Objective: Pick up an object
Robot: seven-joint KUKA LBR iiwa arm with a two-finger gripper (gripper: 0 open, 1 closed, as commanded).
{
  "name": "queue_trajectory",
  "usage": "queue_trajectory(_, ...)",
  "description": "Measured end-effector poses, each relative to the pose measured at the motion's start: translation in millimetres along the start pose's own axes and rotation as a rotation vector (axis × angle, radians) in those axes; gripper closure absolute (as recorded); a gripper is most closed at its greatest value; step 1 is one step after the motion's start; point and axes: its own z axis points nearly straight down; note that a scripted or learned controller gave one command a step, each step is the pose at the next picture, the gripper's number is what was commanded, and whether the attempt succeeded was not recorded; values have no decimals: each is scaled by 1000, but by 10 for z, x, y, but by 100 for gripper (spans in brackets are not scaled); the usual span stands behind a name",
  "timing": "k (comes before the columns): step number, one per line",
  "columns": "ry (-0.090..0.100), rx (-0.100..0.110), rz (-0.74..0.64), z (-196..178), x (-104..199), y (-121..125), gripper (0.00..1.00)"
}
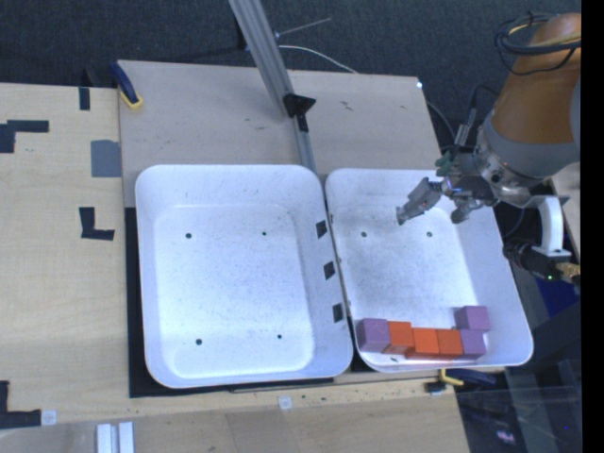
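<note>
A row of small blocks lies along the near edge of the right bin point(491, 253): a purple block point(374, 332) at the left, orange blocks point(425, 340) in the middle, and purple blocks point(472, 328) stacked at the right end. My gripper point(436, 205) hovers over the far part of that bin, well away from the blocks. Its two fingers point(412, 203) are spread apart with nothing between them.
The left bin point(151, 253) sits beside the right one, with small black clips along the shared rims. A slanted metal rail point(264, 45) rises behind the bins. A yellow-and-blue tool point(125, 85) lies at the bench's far left corner.
</note>
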Motion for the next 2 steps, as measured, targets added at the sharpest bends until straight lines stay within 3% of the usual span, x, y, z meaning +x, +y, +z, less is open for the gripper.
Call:
queue_trajectory(1,-1,0,5,-181,-492,-432,0)
queue_trajectory(2,0,-4,-3,-589,-103,-708,0)
